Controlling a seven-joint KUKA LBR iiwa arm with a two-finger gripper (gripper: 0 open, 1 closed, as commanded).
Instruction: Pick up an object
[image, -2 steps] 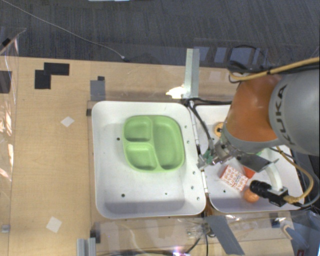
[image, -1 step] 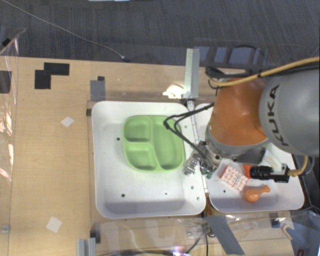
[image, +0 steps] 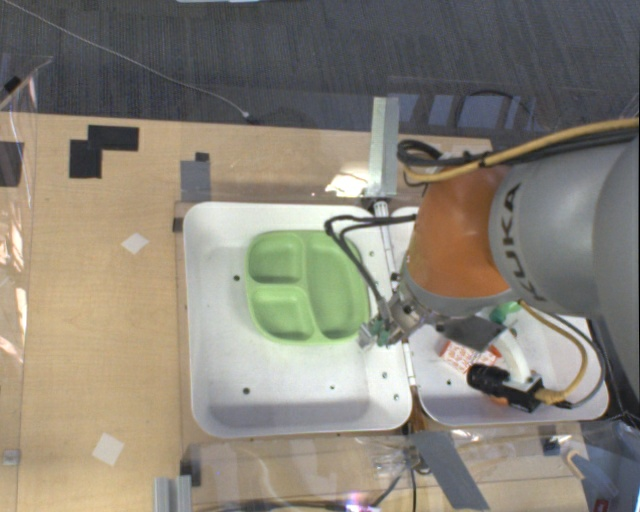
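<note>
One tray: you see the green divided tray (image: 302, 286) lying in the left bin (image: 215, 330).
Gripper (image: 381, 333): at the tray's right edge; finger state cannot be told.

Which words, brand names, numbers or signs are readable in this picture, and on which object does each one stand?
"KU": large black letters on the grey arm, running vertically; the rest of the word is cut off from sight.
Red and white package in the right bin: it bears print, too small and blurred to read.
Green divided tray: no text.
</note>
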